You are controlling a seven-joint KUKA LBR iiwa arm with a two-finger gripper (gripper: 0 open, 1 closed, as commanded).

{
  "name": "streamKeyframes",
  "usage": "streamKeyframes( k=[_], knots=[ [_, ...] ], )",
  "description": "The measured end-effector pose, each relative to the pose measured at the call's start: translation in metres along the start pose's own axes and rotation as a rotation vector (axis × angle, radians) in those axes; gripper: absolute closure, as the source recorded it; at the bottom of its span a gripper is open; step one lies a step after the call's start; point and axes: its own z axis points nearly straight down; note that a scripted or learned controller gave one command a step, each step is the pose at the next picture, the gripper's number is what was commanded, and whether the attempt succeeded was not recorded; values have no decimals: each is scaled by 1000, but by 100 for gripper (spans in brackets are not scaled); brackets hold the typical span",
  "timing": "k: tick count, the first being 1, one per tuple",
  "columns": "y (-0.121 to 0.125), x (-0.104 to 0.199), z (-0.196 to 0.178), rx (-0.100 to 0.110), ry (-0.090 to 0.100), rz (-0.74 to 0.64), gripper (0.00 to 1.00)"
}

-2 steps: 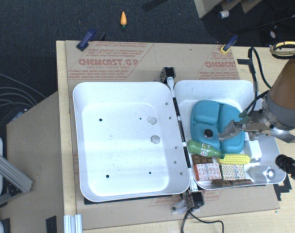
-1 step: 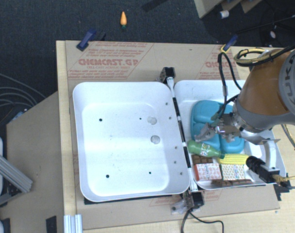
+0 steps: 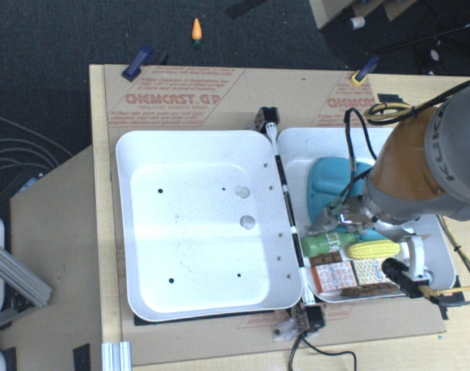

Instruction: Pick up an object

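Arm [image 3: 420, 161] covers right bin [image 3: 297, 147] (green bottle [image 3: 321, 244] partly hidden).

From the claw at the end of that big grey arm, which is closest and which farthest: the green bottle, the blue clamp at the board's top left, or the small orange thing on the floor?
Seen from the overhead camera, measured from the gripper:
1. Green plastic bottle, just below it in the right bin.
2. Blue clamp, on the board's far left corner.
3. Small orange cone-shaped object, on the dark floor beyond the board; nearly as far as the clamp, so 2 and 3 are too close to call.
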Motion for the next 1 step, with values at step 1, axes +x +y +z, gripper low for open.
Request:
streamKeyframes(
  k=[1],
  knots=[
    [57,-7,11,53,10,12,0]
  ],
)
